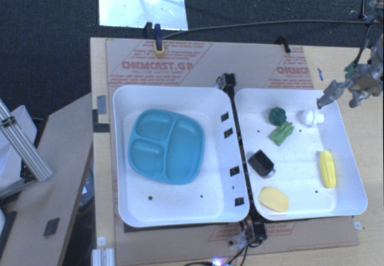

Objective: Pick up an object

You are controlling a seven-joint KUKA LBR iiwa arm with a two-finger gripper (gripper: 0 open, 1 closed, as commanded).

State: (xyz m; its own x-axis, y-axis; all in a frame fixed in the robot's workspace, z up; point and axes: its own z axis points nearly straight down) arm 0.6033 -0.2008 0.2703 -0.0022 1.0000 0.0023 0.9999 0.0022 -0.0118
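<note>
My gripper [343, 97] hangs over the far right corner of the right bin [351, 196], its two fingers spread open with nothing between them. Just left of and below it lies a small white object [308, 117]. Further left sit a dark green round object [277, 116] and a light green ridged piece [281, 133]. A black block [261, 163] lies near the bin's left wall. A yellow corn cob [327, 169] rests at the right, and a pale yellow oval object [273, 199] lies at the front.
The left bin [129, 199] holds a blue divided plate [165, 146]. A black divider with clips [235, 139] runs between the bins. A cable [264, 23] crosses behind the bench, and a metal frame [21, 139] stands at the left edge.
</note>
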